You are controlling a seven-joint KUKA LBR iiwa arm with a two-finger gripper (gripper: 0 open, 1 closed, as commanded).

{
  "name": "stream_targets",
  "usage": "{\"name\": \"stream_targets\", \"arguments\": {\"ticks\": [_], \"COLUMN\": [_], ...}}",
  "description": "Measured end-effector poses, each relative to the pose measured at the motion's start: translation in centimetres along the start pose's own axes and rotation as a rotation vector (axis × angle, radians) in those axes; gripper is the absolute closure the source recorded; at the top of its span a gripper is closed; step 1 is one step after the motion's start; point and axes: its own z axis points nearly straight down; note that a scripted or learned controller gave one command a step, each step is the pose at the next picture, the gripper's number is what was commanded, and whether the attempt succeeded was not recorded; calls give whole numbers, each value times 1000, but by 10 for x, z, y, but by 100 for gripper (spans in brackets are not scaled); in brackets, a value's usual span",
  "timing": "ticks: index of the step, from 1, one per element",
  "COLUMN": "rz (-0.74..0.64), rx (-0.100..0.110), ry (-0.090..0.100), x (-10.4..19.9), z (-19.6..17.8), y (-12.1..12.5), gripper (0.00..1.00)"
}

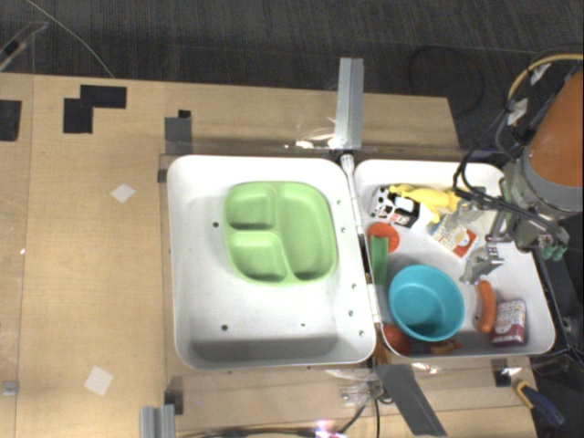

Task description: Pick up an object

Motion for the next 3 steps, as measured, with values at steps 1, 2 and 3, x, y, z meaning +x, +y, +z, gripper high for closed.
{"name": "stream_targets", "arguments": {"ticks": [1,2,3], "rz": [-65,-23,5], "rx": [-4,1,-1], "ry": [12,-8,-6], "x": [-14,-30,-90], "z": [117,151,153], "y": [-33,1,32], "gripper": [0,0,0]}}
